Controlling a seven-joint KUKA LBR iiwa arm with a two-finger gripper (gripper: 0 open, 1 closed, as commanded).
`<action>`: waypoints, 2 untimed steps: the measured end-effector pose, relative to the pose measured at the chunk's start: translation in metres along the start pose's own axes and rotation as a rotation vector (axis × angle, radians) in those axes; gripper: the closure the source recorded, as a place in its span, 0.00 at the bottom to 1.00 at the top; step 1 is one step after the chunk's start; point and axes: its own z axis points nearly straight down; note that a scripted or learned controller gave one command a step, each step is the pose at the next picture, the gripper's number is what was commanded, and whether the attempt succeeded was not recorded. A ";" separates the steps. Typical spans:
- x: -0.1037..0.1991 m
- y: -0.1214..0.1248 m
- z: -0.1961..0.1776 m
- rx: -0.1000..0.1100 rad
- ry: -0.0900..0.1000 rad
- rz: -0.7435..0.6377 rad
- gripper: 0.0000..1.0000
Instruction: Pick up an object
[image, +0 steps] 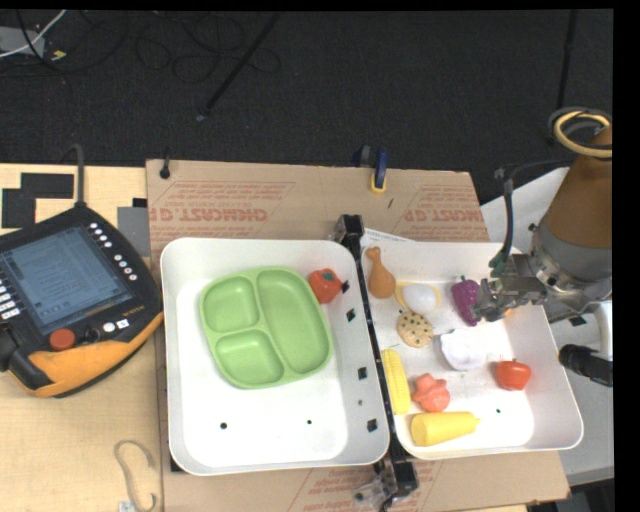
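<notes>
My gripper (497, 298) hangs low over the right bin (560, 420), near its back right part. Just to its left lies a purple toy (465, 300), close to the gripper or touching it; I cannot tell which. A white lump (463, 350) sits just below the gripper, and a red tomato (513, 374) lies further toward the front. The same bin holds a drumstick (378, 272), a white egg (421, 297), a cookie (413, 327), a corn cob (396, 380), a pink toy (432, 392) and a yellow wedge (443, 427).
The left bin (200, 430) holds a green divided plate (265, 327) with a red toy (325, 286) at its back right corner. A black divider (368, 360) runs between the bins. A teach pendant (70, 290) lies off the bench at left.
</notes>
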 end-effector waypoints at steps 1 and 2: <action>0.046 -0.021 0.011 0.004 0.002 -0.001 1.00; 0.092 -0.050 0.011 0.004 0.001 -0.001 1.00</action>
